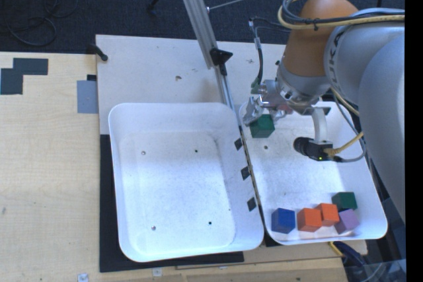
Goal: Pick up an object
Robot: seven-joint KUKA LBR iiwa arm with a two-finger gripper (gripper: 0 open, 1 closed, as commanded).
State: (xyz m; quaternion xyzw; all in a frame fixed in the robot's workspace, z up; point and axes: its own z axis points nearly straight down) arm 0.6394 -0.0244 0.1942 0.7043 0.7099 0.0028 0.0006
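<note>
Left bin (132, 142) lies bare, nothing there to go for. Over the divider now, far end of the right bin (370, 221): the gripper (259, 117) looks clenched on a dark green block (263, 125), though the wrist shadows the fingers. Best lift straight up, slowly, clear of the rim. Near right corner: blue cube (283, 219), orange blocks (316, 216), purple and green ones sit untouched

The pale wooden bench (46, 162) carries a flat white board (152, 69) on which two shallow white plastic bins sit touching, the left bin (125, 135) beside the right bin (370, 208).
</note>
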